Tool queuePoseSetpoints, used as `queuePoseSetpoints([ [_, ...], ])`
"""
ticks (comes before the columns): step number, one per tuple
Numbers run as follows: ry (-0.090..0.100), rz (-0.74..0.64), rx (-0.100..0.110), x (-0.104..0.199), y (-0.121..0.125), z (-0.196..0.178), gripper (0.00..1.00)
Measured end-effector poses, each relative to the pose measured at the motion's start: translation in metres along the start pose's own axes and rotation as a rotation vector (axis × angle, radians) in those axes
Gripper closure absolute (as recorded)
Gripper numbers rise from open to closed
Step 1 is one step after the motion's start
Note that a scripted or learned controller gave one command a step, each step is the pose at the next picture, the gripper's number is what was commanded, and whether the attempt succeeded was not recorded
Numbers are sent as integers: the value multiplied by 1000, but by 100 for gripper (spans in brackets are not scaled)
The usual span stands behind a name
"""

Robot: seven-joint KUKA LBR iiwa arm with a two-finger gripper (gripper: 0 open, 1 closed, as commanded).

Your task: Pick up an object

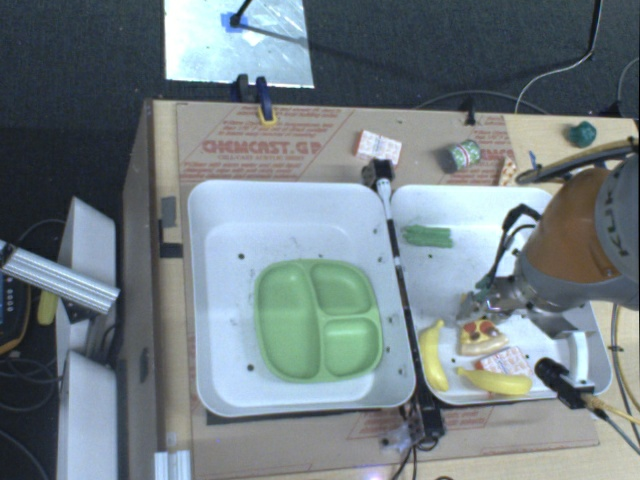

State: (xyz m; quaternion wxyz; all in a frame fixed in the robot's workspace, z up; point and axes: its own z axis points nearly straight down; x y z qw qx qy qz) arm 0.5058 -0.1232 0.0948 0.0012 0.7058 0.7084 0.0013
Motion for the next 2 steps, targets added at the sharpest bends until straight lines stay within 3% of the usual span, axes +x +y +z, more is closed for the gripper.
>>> queuePoseSetpoints([
  [1,1,0,0,74,35,-90,100],
  [2,0,1,1,73,35,-90,0],
])
